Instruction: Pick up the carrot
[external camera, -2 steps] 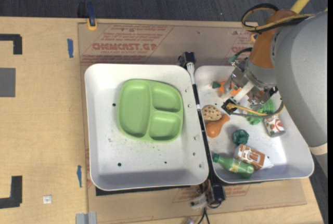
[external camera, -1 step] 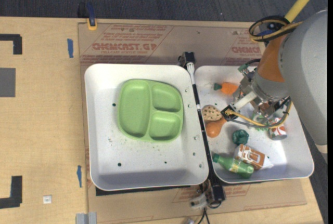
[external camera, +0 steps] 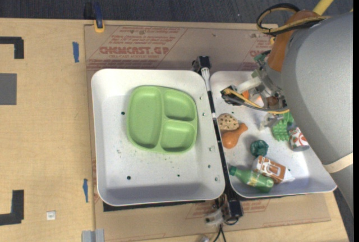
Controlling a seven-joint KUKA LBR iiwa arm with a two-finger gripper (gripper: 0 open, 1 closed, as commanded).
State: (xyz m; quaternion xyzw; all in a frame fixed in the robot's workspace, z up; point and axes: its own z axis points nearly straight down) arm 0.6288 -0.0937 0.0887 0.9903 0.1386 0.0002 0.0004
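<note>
In the right bin [external camera: 320, 179], a small orange piece [external camera: 256, 102] that may be the carrot peeks out at the far end, mostly covered by my gripper. My gripper [external camera: 268, 101] hangs low directly over that spot, under the big grey arm [external camera: 320, 83]. Whether it touches the orange piece cannot be told. A leafy green piece [external camera: 282, 125] lies just to the near right of the gripper.
The right bin also holds a round cookie [external camera: 226, 121], an orange-brown drumstick [external camera: 232, 136], a dark green lump [external camera: 259, 148], a green bottle [external camera: 251, 177], a small carton [external camera: 271, 169] and a red-white item [external camera: 298, 140]. A green divided plate [external camera: 162, 118] sits in the left bin [external camera: 106, 140].
</note>
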